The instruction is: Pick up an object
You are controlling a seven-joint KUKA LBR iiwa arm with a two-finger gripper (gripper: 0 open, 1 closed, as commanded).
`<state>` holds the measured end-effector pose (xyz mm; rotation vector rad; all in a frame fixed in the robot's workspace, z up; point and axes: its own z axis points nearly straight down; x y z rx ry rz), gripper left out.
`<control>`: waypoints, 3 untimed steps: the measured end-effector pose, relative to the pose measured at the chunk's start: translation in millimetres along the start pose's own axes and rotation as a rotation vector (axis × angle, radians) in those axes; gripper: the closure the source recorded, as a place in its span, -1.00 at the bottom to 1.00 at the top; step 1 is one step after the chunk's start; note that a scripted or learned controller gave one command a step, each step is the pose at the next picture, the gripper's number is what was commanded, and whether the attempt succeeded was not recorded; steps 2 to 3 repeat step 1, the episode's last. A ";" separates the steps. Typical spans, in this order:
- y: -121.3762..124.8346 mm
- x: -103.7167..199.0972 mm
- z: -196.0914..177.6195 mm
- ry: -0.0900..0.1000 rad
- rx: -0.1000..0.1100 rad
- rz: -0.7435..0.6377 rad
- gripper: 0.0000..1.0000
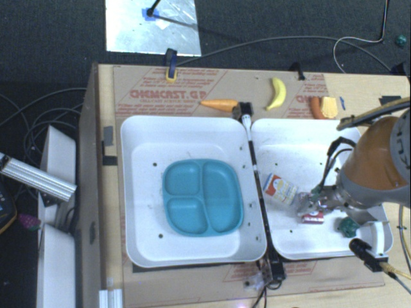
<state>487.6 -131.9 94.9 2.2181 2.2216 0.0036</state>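
Observation:
In the right bin [297, 147] a small white carton with a red and orange label [279, 188] lies near the left wall. To its right, a small red and white object [313, 219] lies on the bin floor. My gripper [311, 205] is low in this bin, directly over the red and white object and just right of the carton. The grey arm with its orange band [379, 162] covers the bin's right side. A dark green object [347, 226] lies near the front right corner.
The left bin [138, 143] bears a blue divided plate [203, 196]. Behind the bins on the cardboard lie a banana [277, 93], a carrot [218, 104] and an orange-yellow item [324, 107]. A black divider clamp [244, 111] sits between the bins.

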 end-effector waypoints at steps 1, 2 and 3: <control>12.2 57.0 -89.8 0.000 0.000 -0.002 1.00; 12.2 57.0 -89.8 0.000 0.000 -0.002 1.00; 12.2 57.0 -89.8 0.000 0.000 -0.002 1.00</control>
